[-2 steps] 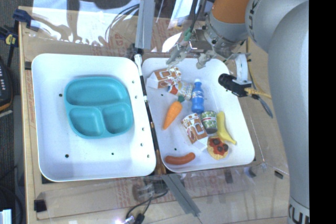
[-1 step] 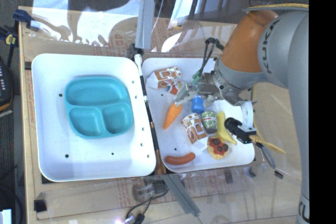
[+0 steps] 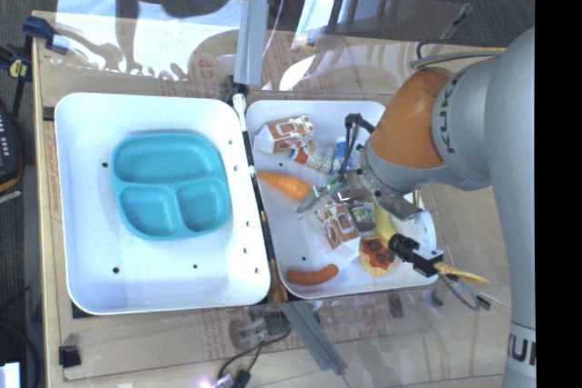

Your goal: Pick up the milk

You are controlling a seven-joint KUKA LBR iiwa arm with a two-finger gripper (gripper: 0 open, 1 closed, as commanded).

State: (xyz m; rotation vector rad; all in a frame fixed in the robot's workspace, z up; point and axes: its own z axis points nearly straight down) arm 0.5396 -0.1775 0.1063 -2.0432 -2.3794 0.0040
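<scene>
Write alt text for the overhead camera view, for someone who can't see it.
A grey robot arm with an orange band reaches from the right into the right white bin, over milk cartons, a carrot, a sausage and other toy food. The left white bin holds a blue divided tray.

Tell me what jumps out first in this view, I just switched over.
The grey arm with its orange band dominates the right, reaching into the right bin over a clutter of toy food: two milk cartons, a carrot, a sausage. In the left bin sits a turquoise divided tray.
</scene>
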